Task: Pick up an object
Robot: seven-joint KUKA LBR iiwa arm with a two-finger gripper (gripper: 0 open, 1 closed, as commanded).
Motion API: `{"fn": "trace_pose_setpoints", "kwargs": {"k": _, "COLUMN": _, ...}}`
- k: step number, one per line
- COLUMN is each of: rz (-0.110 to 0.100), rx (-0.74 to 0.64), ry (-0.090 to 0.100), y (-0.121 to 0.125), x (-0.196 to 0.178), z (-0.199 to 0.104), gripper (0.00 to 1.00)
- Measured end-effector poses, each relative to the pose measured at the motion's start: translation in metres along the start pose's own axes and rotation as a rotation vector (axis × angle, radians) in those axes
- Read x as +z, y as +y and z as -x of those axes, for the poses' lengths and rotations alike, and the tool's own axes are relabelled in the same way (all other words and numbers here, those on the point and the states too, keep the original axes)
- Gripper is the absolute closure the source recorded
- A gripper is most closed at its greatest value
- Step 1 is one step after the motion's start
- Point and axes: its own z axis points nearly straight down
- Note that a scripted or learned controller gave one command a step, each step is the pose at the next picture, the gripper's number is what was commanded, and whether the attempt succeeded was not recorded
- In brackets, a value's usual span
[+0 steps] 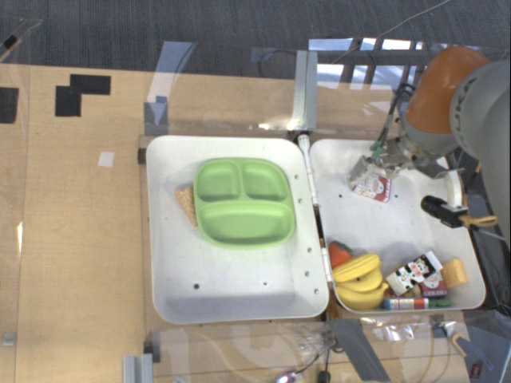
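From the overhead camera, the grey arm [479, 102] came in from the right and its bulk covered the far right corner of the right bin [399, 231]. The hand [382, 164] sat low over that bin's far side, and from this angle I could not tell whether it was wide or narrow. A small white and red packet [374, 187] lay right under its tip, touching or nearly so; whether it was gripped I couldn't make out.

Along the near edge of the same bin there was a crowded heap: bananas [359, 282], with a red thing [339, 254] half hidden behind them, a small printed box [416, 274], an orange block [454, 273] and a marker [415, 302] lying against the rim. The print on the box was too small to read.

In the left bin [231, 286] a green divided plate [242, 202] covered part of a tan, crumbly bar [186, 204], which poked out at its left side. The tabletop [72, 238] ran off the picture on the left.
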Motion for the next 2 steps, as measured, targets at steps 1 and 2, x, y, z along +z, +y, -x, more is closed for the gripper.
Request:
{"fn": "trace_pose_setpoints", "kwargs": {"k": 1, "rz": 0.016, "rx": -0.021, "ry": -0.008, "y": -0.020, "x": 0.002, "z": -0.007, "gripper": 0.00}}
{"fn": "trace_pose_setpoints", "kwargs": {"k": 2, "rz": 0.016, "rx": 0.137, "ry": -0.005, "y": -0.036, "x": 0.002, "z": 0.001, "gripper": 0.00}}
